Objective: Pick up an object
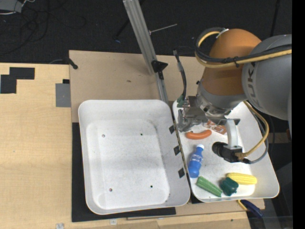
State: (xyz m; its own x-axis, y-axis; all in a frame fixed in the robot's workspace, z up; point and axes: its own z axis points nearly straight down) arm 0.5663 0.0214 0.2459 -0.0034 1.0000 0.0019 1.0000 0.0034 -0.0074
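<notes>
The job is not done yet. The robot's arm (238,66) reaches into the right bin (267,185), and its gripper (187,122) hangs low at the far end of that bin, close to the wall shared with the left bin (124,156). From this view nobody can tell how the gripper is set, because the big arm hides most of it and the parts look dark and small. Nothing can be seen held in it.

The toys lie in the right bin. An orange sausage (198,134) lies just beside the gripper, a little nearer the camera. It looks like the closest thing to grab. A blue bottle (195,161) lies below the sausage, near the shared wall. A green pepper (209,186) sits lower still, and a yellow corn (242,178) with a dark green block (228,187) rests beside it.

What is left is the whole pick: close on a toy and lift it clear of the bin.
</notes>
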